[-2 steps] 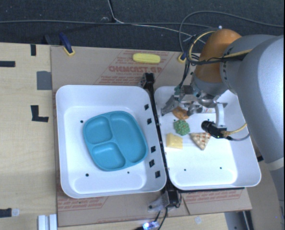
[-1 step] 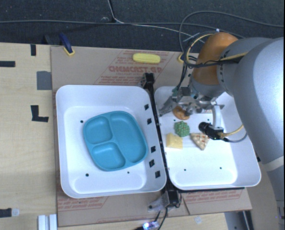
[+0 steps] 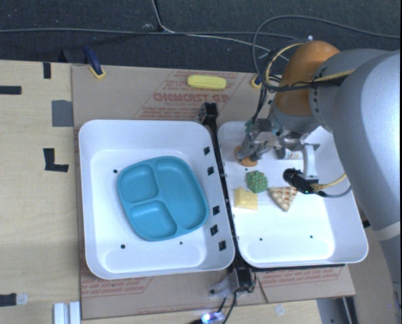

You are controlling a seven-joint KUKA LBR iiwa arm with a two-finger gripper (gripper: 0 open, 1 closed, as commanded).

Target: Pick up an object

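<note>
My gripper (image 3: 251, 148) is low in the far left part of the right bin (image 3: 302, 245), right over a small brown and orange object (image 3: 246, 159) that shows just under its fingertips. Whether the object is between the fingers is unclear. In front of it lie a green bumpy piece (image 3: 256, 180), a yellow block (image 3: 246, 198) and a pizza slice toy (image 3: 282, 196). The grey arm with its orange band (image 3: 302, 73) comes in from the right and hides the bin's far right corner.
A blue divided plate (image 3: 161, 197) lies in the left bin (image 3: 99, 154). A yellow corn-like toy (image 3: 206, 82) rests on the cardboard behind the bins. A black divider (image 3: 217, 181) runs between the bins. Cables hang around the wrist.
</note>
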